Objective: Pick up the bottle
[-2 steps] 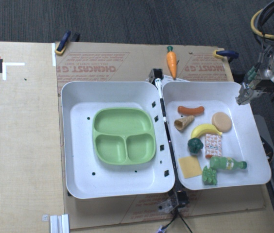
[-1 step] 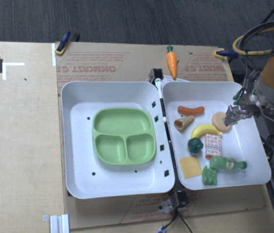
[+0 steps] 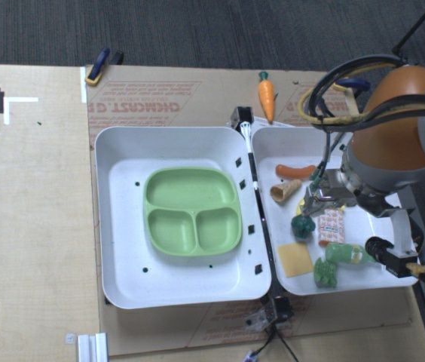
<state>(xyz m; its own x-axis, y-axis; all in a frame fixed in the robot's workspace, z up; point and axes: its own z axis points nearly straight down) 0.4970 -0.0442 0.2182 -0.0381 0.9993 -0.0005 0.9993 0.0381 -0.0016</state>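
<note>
Nearest, right shallow white bin (image 3: 393, 277) gathers pick items: one green plastic bottle (image 3: 346, 253) lying on side at near edge, one yellow cheese slice (image 3: 295, 259), two green broccoli pieces. Two-finger gripper (image 3: 316, 200) poised above bin middle, beyond bottle; jaws' state unclear. Left bin: one green divided plate (image 3: 193, 211). Farthest, one carrot (image 3: 265, 96) on tabletop.

We see two bins side by side: the left bin (image 3: 114, 225) holds a tray (image 3: 193, 211) at its center; the right bin (image 3: 273, 225) holds the bottle (image 3: 346, 253) at five o'clock, a carrot (image 3: 266, 96) beyond twelve.
</note>
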